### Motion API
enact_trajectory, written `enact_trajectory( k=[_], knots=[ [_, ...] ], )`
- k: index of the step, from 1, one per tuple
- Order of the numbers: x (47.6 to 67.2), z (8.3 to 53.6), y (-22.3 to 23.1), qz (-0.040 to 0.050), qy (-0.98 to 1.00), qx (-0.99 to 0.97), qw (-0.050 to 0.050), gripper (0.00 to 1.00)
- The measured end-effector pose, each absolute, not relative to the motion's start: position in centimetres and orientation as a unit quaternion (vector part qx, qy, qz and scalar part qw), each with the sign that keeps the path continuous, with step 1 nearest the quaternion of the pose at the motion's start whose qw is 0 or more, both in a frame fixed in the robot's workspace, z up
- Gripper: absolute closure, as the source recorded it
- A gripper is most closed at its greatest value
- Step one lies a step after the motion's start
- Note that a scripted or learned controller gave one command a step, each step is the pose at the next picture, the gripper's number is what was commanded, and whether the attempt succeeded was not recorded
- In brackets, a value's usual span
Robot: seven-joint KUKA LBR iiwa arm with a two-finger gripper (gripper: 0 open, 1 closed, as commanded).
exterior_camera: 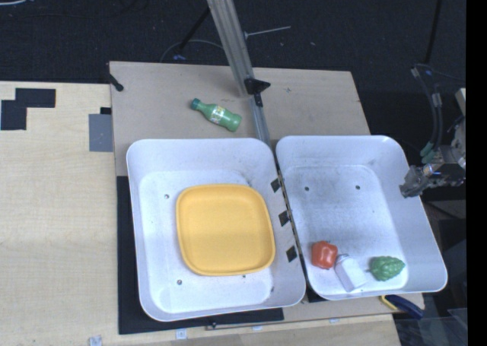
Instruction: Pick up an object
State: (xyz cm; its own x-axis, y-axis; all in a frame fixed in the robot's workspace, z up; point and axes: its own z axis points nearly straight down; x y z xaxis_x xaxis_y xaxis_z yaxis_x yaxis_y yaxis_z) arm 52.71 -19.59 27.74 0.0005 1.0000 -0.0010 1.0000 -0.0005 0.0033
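Gripper (417, 183) sits off the right bin's (396, 156) right rim; can't tell its state. In that bin's near end: red pepper (324, 254), small white block (349, 273), green leafy toy (386, 267). Square yellow plastic plate (225, 229) lies in the left bin (148, 185); green bottle (216, 114) on the bench behind.

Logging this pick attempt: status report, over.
End effector at right bin's right rim, holding nothing seen. Red pepper, white block, green piece lie at near edge. Path clear.
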Motion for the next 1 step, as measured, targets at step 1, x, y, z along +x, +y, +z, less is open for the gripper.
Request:
enact_trajectory(
  k=[1],
  knots=[
    [52.69, 26.07, -14.65, -0.0002, 0.708, 0.706, -0.001, 1.0]
  ],
)
